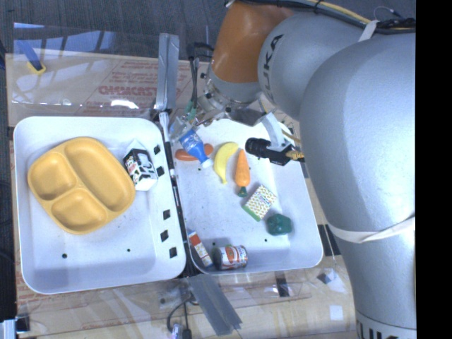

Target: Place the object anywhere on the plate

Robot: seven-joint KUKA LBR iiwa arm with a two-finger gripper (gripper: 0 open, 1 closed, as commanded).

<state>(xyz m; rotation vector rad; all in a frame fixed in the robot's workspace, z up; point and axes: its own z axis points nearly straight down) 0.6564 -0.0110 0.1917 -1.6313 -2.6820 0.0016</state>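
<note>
Reaching gripper (192, 122) into right bin's (300, 256) upper-left corner, over blue packet (192, 145); I can't tell its state. Plate (79, 183) waits in left bin (85, 270), frame left. Carton (140, 167) touches plate's right rim, not on it.

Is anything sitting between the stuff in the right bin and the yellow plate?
Yes. A small black-and-white carton lies in the left bin against the yellow plate's right edge, and the bins' raised adjoining walls run between the right bin's objects and the plate.
</note>
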